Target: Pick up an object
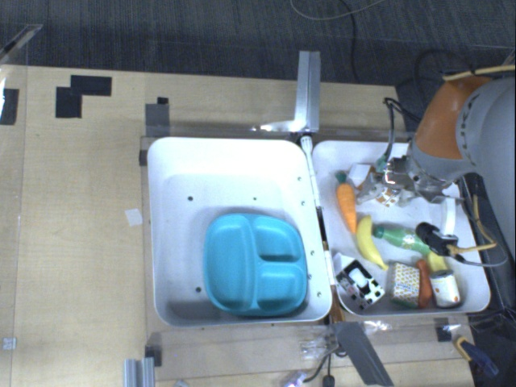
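The right bin (322, 161) holds several small objects: an orange carrot (347, 207), a yellow banana (368, 243), a green bottle (401, 239), a black-and-white item (359, 282), a patterned block (405, 280) and a small jar with a white lid (444, 289). My gripper (385, 185) is low over the far part of this bin, just right of the carrot's top. Its metal wrist parts hide the fingertips, and I see nothing held.
The left bin (173, 176) contains a blue divided plate (254, 264) toward its near side. A metal post (308, 87) stands at the far end of the divider between the bins. The grey arm with its orange band (439, 123) comes in from the right.
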`<action>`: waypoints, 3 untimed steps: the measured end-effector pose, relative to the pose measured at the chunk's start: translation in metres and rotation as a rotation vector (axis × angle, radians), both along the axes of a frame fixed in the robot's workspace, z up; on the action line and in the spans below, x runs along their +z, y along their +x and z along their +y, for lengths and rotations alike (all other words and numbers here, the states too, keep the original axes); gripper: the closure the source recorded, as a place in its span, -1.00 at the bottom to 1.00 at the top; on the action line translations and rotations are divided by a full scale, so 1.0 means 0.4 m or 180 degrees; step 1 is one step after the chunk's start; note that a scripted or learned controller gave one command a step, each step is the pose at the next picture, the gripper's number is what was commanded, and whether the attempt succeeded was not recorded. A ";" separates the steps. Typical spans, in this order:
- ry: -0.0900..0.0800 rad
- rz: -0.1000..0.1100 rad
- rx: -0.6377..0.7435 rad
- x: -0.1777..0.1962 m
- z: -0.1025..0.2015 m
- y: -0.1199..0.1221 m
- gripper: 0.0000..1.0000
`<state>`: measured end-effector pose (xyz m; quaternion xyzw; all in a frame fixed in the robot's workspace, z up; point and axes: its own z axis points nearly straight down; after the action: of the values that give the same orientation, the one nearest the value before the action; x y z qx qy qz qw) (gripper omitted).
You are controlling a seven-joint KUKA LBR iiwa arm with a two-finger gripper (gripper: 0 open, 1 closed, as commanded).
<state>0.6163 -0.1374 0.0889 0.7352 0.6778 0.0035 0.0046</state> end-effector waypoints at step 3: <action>-0.0001 0.0016 0.0249 0.292 0.137 0.135 -1.00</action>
<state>0.6702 -0.0828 0.2058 0.7082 0.7060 0.0017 0.0030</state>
